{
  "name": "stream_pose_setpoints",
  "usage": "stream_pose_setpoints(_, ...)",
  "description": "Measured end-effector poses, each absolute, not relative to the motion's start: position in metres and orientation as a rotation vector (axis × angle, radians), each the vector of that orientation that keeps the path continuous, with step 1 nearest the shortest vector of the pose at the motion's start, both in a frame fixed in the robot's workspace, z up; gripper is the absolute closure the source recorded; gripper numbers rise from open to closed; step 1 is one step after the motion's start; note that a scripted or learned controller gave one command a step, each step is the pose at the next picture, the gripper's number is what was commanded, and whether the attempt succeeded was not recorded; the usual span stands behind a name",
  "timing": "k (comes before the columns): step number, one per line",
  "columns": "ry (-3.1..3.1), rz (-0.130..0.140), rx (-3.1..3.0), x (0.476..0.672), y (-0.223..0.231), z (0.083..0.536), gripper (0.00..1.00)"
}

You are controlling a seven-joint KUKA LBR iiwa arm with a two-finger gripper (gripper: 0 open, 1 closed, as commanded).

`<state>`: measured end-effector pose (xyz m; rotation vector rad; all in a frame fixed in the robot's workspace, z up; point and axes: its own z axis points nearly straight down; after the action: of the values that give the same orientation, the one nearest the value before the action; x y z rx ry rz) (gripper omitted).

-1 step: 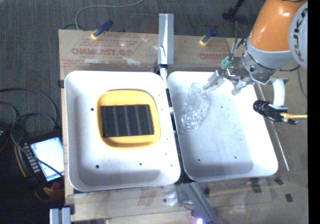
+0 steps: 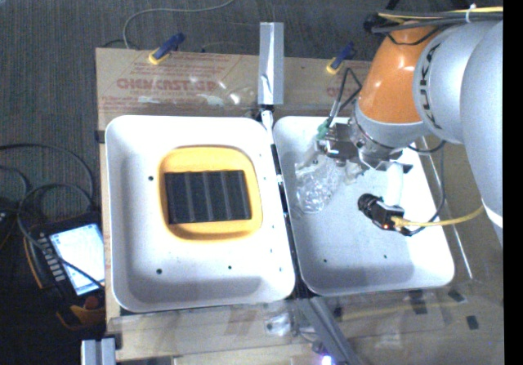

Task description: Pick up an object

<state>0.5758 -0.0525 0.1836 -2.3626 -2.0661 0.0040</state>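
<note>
A clear, crumpled plastic object (image 2: 315, 184) lies in the right bin (image 2: 409, 265), near its left wall. My gripper (image 2: 333, 143) hangs over the far left part of that bin, just above and behind the clear object, at the end of the grey arm with the orange band (image 2: 396, 94). The arm's bulk hides most of the gripper. A yellow-rimmed object with a black ribbed centre (image 2: 209, 193) lies flat in the middle of the left bin (image 2: 139, 265).
A small black part on a yellow cable (image 2: 374, 207) hangs below the wrist over the right bin. A metal post (image 2: 270, 61) stands behind the divide between the bins. Blue clamps (image 2: 166, 46) hold the cardboard backing.
</note>
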Motion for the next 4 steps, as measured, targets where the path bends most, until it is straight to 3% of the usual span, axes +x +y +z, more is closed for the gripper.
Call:
stream_pose_setpoints(1, -2.037, 0.005, -2.388, 0.526, -0.032, 0.186, 0.0)
stream_pose_setpoints(2, -2.009, 0.004, -2.415, 0.515, -0.129, 0.196, 0.0)
stream_pose_setpoints(3, -2.071, 0.001, -2.362, 0.541, -0.046, 0.274, 0.0)
stream_pose_setpoints(4, -2.064, 0.006, -2.366, 0.556, -0.053, 0.185, 0.0)
